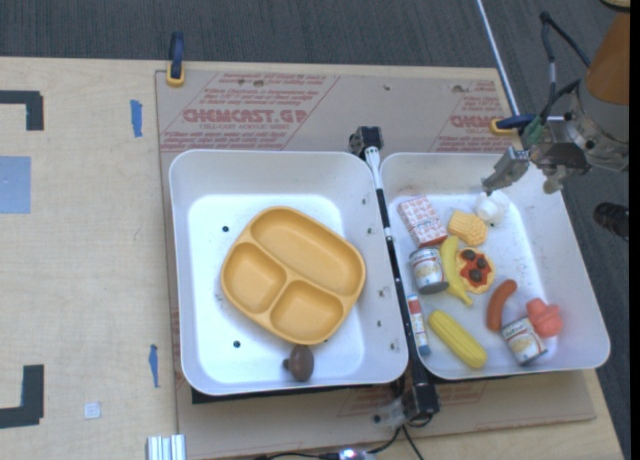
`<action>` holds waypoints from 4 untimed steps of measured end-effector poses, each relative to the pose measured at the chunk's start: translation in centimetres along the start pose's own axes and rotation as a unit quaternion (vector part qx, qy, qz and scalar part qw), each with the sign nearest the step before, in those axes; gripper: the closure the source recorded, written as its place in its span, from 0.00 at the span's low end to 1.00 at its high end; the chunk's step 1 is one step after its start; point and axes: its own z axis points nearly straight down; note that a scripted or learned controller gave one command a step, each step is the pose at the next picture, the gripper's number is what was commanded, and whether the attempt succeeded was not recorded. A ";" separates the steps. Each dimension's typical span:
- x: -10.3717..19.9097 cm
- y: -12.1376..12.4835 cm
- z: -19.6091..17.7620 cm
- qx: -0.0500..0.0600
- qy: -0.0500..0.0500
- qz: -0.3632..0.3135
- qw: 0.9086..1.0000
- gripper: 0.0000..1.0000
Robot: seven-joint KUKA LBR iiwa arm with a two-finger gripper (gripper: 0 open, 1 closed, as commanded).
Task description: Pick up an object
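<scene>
**Gripper poised over the right bin, nothing lifted yet**

The gripper [522, 173] hangs above the far right part of the right bin [585, 293], reaching in from the right under the arm's orange band [610, 68]. Its two fingers [497, 179] look spread apart, with nothing between them; a small white object [488, 210] lies in the bin just below and to the left of the tips, apart from them as far as the slanted view lets one judge.

Every candidate for the pick lies in the right bin. A red-and-white packet [420, 218] sits at the far left of the cluster, with a yellow cracker-like piece [467, 227] just right of it. Nearer are a small can [427, 270], a pizza slice [473, 270] resting against a banana [455, 273], a sausage [500, 304], a corn cob [457, 338], a second can [523, 340] and an orange-red piece [545, 317] touching it.

The left bin [190, 248] holds a yellow divided plate [292, 273], and a brown lump [299, 362] near its front wall. Both bins rest on a board on the counter [80, 248].

By my reading the task is at its start: the approach is made, but descent, closing and lifting are all left. The white object looks like the likeliest target, though that is a guess.
</scene>
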 end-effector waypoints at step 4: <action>6.6 -5.9 6.5 0.000 0.000 0.000 1.000 1.00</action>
